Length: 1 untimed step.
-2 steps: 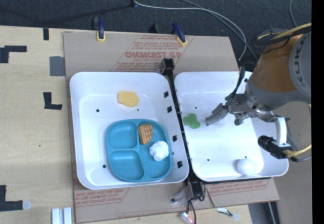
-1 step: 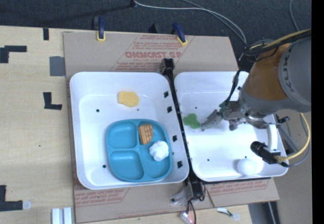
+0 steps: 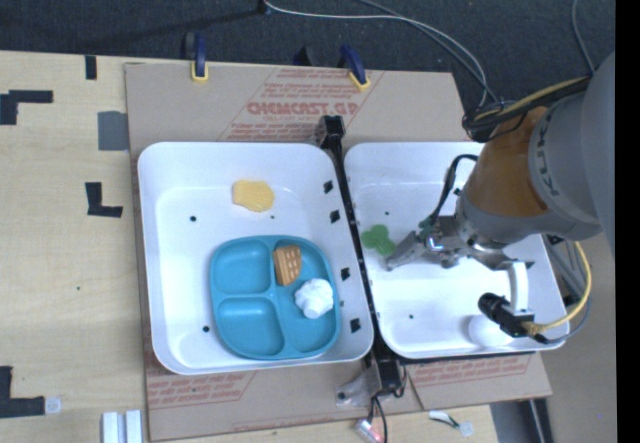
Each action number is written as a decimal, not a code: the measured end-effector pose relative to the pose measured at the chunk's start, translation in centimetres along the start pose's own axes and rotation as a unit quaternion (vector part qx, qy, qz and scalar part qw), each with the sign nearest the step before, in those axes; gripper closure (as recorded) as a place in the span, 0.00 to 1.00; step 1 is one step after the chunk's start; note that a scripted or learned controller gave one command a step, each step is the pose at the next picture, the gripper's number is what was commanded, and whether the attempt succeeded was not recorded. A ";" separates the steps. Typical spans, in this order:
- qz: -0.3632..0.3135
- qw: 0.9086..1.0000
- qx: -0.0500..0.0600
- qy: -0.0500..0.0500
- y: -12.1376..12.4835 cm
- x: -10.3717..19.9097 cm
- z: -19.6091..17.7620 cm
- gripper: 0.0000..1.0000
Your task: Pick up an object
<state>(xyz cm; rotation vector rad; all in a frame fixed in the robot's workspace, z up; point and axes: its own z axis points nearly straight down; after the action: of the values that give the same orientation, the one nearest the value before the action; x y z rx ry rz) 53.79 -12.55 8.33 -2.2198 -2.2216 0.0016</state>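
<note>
The hand [image 3: 400,253] hovers low in the right bin [image 3: 440,339], fingers spread and gripping nothing, just beside the green object [image 3: 378,239] (apparently its target), which remains unlifted.

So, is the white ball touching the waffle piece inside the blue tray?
Apart. The camera view shows a strip of blue tray floor between the white ball and the waffle piece.
</note>
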 end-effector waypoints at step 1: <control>0.000 1.000 -0.002 -0.001 0.1 -0.1 -1.3 1.00</control>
<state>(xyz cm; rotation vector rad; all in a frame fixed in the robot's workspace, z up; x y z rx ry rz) 53.86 -12.63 9.58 -2.2231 -2.2227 -0.0004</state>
